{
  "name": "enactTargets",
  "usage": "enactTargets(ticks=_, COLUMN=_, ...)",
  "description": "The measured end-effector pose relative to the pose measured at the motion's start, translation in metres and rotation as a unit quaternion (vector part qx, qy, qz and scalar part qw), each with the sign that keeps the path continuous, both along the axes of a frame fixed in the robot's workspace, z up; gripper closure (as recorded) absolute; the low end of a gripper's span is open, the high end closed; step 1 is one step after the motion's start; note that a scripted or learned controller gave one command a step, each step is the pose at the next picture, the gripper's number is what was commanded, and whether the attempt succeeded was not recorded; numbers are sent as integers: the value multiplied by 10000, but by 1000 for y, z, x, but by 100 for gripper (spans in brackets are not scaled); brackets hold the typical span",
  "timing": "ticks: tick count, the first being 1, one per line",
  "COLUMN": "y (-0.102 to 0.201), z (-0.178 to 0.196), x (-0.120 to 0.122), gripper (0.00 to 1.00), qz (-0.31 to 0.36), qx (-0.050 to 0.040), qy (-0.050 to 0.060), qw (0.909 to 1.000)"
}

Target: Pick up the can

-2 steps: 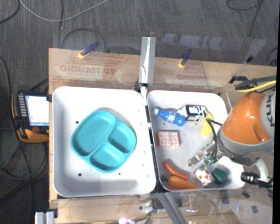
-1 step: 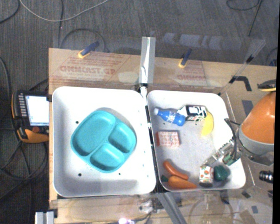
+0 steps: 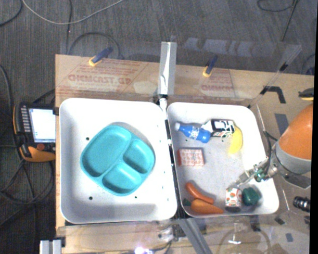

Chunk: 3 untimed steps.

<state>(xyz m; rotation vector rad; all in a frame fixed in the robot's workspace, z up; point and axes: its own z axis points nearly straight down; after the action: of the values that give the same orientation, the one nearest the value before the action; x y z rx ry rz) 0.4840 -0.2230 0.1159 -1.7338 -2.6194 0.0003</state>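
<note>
The can [image 3: 232,198] is small, white with red and orange print, and stands near the front right corner of the right bin [image 3: 217,111]. A dark green rounded object [image 3: 251,196] touches its right side. My gripper [image 3: 249,177] hangs low over the bin's right side, just above and behind the can and the green object, coming off the grey wrist with the orange band [image 3: 300,135]. Nothing shows as held in it.
In the right bin lie a blue bottle [image 3: 194,132], a black-and-white item [image 3: 222,126], a banana [image 3: 235,142], a pink box [image 3: 191,157] and two carrots [image 3: 202,200]. The left bin [image 3: 69,162] holds a teal divided plate [image 3: 118,158].
</note>
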Motion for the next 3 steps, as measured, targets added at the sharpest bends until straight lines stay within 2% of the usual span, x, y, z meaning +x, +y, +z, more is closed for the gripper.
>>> enactTargets(ticks=1, y=51, z=-23, x=3, gripper=100, qz=-1658, qx=-39, qy=-77, qw=9861)
enactTargets(ticks=2, y=54, z=-25, x=4, gripper=0, qz=-1643, qx=-28, qy=-82, qw=9864)
enactTargets(ticks=3, y=11, z=-24, x=7, gripper=0, qz=-1440, qx=75, qy=-39, qw=9895)
